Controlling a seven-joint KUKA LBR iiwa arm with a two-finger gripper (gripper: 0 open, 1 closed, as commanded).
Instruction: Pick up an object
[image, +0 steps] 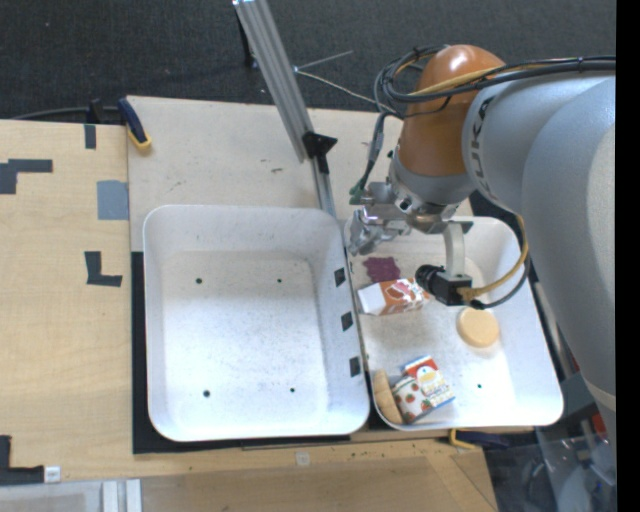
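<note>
Right bin (520, 395): two cartons (428, 387), one yellow disc (479, 328), one maroon piece (381, 268).

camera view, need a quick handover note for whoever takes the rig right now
Gripper: low over the far left corner of the right bin, nothing seen between its fingers; open or shut is unclear.
Things, all in the right bin: dark red piece just below the gripper, small red and white carton, round tan disc, red and white box and a brown item at the near edge.
Done: no object lifted.
Left: grasp one and raise it.
</note>
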